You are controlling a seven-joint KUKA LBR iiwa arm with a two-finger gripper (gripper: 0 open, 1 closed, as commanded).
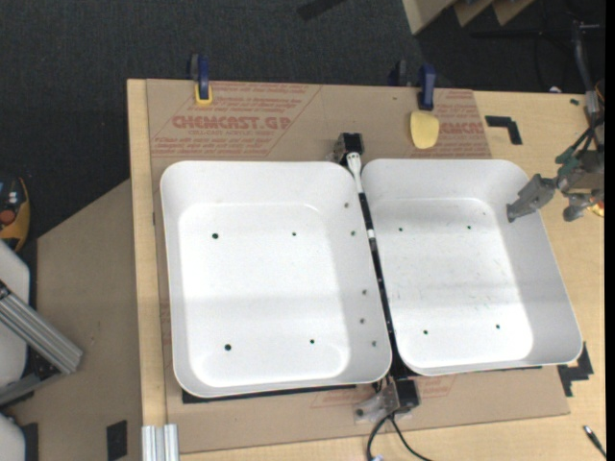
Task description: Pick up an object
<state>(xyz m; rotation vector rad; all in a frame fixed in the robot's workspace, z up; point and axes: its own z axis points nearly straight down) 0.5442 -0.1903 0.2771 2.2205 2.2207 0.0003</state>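
We see the gripper (534, 200) poised at the right bin's (538, 344) right rim; whether its claw is apart or together we cannot tell. A yellow object (424, 129) (the likeliest pick) lies outside on the board (250, 113).

Both bins look like smooth white plastic to me, the left bin (264, 277) and the right bin (466, 267) each carrying a soft sheen. Under them my tabletop (144, 161) is matt brown board, like cardboard, printed in faded red. The floor (96, 27) looks like dark, rough carpet.
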